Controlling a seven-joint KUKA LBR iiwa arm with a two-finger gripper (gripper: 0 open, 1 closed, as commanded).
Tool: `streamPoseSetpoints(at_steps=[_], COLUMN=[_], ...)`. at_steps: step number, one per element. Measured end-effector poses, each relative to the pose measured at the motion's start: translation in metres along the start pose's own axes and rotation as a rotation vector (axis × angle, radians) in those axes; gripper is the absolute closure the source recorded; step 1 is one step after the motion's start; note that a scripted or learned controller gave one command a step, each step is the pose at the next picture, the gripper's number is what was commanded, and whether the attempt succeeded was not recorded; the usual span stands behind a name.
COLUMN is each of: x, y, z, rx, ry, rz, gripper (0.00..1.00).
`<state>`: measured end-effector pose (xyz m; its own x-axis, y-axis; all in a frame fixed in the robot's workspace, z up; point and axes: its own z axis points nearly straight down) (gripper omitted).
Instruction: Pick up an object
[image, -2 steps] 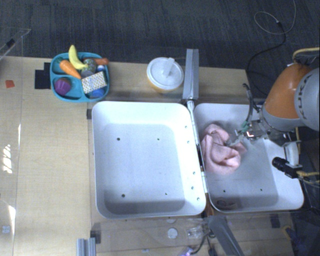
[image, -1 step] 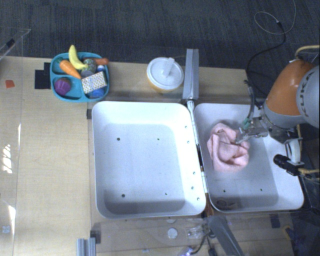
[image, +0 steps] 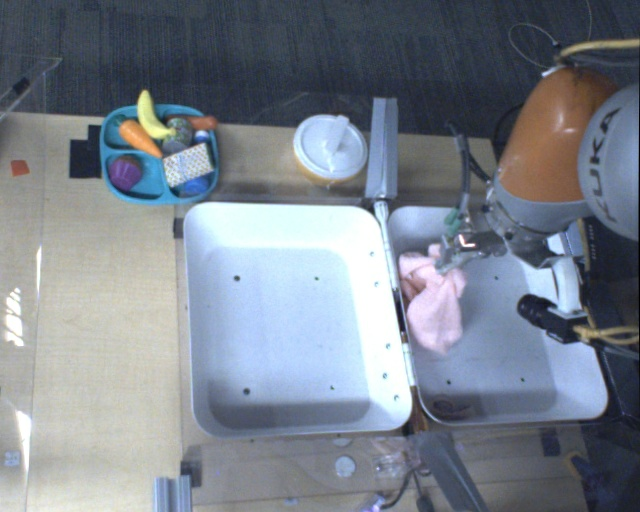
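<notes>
Pink cloth (image: 434, 303): hung bunched from hand (image: 457, 246), gripped at its 12 o'clock end, lower end apparently touching right bin (image: 520, 400); full lift outstanding

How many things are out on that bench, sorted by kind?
White bins: 2, the left bin and the right bin
Pink cloth: 1, in the right bin under the gripper
Blue divided tray of toy food: 1
Round white-lidded container: 1
Total: 5
</notes>
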<state>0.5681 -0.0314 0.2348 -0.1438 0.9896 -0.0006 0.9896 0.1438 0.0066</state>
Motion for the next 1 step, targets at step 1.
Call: streamPoseSetpoints(at_steps=[1], x=[-0.0001], y=[-0.0001], z=[0.0001], rx=[0.000], ry=[0.000], rz=[0.000], gripper=[0.00])
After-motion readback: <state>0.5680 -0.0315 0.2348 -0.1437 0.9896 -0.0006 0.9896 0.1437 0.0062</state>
